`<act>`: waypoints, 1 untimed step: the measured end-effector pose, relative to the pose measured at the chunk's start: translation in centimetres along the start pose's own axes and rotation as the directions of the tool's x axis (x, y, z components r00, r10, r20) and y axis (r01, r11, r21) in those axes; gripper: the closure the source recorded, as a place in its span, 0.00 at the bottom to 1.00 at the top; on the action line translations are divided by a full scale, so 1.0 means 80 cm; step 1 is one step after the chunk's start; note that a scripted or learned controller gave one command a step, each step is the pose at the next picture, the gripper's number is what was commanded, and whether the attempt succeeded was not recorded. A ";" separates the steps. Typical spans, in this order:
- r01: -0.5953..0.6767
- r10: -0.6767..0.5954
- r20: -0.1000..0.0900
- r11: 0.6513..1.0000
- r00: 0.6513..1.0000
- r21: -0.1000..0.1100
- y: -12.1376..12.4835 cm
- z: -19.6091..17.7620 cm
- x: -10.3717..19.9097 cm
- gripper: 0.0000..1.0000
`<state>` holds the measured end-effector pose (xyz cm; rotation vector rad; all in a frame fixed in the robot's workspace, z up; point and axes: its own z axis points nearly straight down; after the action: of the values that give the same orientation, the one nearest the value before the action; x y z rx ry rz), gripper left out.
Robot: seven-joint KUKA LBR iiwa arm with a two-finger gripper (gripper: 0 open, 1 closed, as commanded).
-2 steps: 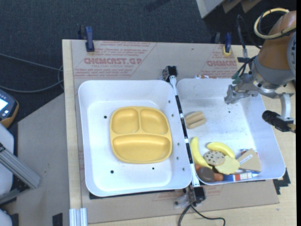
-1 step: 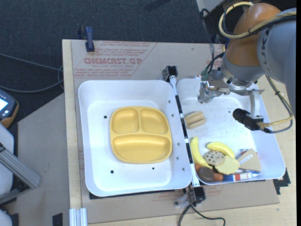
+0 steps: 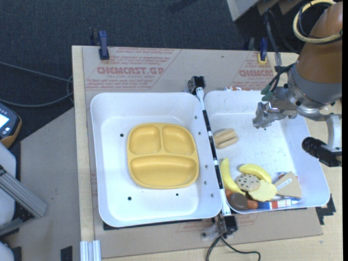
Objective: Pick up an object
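Looking down at a slant on a worktop point(image 3: 163, 64) that carries two shallow white bins side by side, with the right bin point(image 3: 304, 162) as the landmark. Left of it, the left bin point(image 3: 109, 145) holds a yellow divided plate point(image 3: 162, 155), lying flat near that bin's middle. Inside the right bin, a tan bread roll point(image 3: 225, 138) lies alone close to its left wall. Toy food is heaped in its near corner: a yellow banana point(image 3: 228, 177) along the left wall, a chocolate-chip cookie point(image 3: 248, 182) resting on the heap, a second yellow piece point(image 3: 255, 171) just behind the cookie, and a tan wedge point(image 3: 290, 186) to the cookie's right. Hanging over the right bin's far part is the tool point(image 3: 265, 118), on a grey arm with an orange band point(image 3: 321, 42); whether its fingers are spread or closed cannot be told, and nothing is seen between them. It sits well apart from the heap.
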<state>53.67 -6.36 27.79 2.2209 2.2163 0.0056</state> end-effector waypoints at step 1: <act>0.002 -0.002 0.001 1.000 1.000 0.005 0.003 0.006 0.001 0.00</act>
<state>53.89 -6.28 27.28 2.2203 2.2209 -0.0003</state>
